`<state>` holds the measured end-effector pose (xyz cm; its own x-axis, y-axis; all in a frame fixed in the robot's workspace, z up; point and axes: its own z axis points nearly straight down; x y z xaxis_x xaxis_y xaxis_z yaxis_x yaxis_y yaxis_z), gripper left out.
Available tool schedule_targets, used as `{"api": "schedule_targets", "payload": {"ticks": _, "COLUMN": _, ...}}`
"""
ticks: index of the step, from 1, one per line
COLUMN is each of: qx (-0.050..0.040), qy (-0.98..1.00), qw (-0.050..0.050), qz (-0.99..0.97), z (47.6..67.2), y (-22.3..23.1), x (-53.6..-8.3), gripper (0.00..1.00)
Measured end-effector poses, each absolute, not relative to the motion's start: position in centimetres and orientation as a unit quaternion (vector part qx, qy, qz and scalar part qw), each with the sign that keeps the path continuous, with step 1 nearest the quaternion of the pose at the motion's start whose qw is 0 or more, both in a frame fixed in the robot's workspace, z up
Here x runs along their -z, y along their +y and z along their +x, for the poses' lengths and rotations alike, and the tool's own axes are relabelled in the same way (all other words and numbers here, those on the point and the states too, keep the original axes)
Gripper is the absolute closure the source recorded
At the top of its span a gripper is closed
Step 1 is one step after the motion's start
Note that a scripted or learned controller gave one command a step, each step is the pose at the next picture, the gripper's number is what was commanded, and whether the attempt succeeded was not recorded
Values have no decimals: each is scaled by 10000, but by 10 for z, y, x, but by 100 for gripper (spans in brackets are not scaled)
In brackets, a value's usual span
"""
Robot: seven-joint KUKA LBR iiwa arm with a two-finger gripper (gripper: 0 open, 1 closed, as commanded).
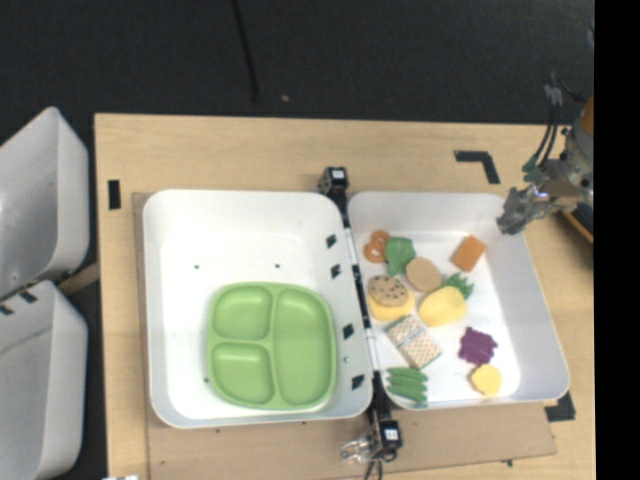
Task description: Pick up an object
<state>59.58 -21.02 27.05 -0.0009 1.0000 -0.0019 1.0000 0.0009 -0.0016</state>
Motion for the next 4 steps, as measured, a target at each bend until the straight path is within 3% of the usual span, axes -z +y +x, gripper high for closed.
{"api": "schedule_targets", "payload": {"ticks": 1, "qx": -40, "qy": 7090, "qw": 76, "qz": 7052, "z": 607, "y": -186, "x": -396, "gripper": 100}}
{"api": "schedule_targets", "payload": {"ticks": 2, "qx": 31, "qy": 7058, "qw": -24, "qz": 7084, "z": 596, "y": -226, "x": -295, "gripper": 100}}
{"api": "schedule_targets", "payload": {"ticks": 3, "qx": -17, "qy": 7096, "qw": 20, "qz": 7046, "z": 595, "y": -167, "x": -346, "gripper": 100}}
{"api": "schedule_targets", "payload": {"ticks": 4, "qx": 32, "qy": 7058, "qw": -24, "qz": 7084, "z": 589, "y": -213, "x": -249, "gripper": 100}}
